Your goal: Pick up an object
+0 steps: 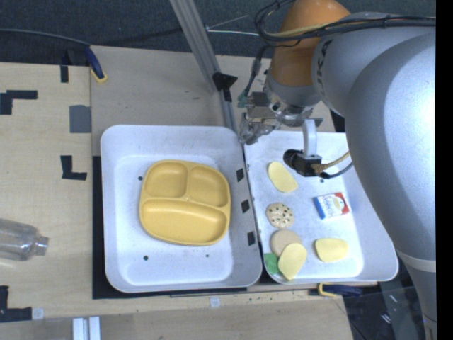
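My gripper point(253, 127) hangs over the far left corner of the right bin point(368, 261), close to the wall between the two bins. Nothing shows in it. Below it in the right bin lie a pale yellow slice point(282, 177), a chocolate-chip cookie point(279, 214), a beige round piece point(282, 239), a yellow-green wedge point(292, 259) on top of a small green item point(270, 264), a yellow lump point(330, 249) and a small red, white and blue carton point(331, 205). The nearest of these, the pale yellow slice, is a little in front of the gripper.
The left bin point(117, 190) holds a yellow divided plate point(185, 202). A slanted metal rail point(198, 41) runs down to the bins' far edge beside the gripper. A clear plastic bottle point(20, 239) lies on the bench at far left. The grey arm point(382, 105) covers the right side.
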`<control>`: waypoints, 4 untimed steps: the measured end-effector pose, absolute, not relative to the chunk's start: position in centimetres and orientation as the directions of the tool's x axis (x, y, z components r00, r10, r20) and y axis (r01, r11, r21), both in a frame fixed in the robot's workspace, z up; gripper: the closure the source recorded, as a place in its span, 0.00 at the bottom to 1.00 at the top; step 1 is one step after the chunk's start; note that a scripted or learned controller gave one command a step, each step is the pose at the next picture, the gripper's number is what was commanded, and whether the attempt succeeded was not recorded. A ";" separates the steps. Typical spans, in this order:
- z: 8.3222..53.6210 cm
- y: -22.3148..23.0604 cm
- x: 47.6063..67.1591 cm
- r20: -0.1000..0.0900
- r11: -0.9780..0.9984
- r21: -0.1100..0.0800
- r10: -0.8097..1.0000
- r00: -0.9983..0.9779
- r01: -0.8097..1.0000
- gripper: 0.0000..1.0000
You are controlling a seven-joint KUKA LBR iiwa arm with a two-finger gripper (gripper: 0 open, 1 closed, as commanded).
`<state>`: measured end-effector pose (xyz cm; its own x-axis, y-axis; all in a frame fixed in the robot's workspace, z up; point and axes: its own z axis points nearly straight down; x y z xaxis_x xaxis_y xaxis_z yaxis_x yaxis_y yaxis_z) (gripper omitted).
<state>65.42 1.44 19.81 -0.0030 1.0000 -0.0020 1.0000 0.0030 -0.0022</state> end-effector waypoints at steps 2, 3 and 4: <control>18.8 4.7 61.4 -0.002 0.002 -0.003 1.000 -0.002 1.000 1.00; 18.8 3.9 61.5 -0.001 0.001 -0.002 1.000 -0.001 1.000 1.00; 21.3 1.8 62.6 0.000 0.001 0.001 1.000 -0.001 1.000 1.00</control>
<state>62.62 1.85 21.31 -0.0007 1.0000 -0.0003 1.0000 0.0007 0.0009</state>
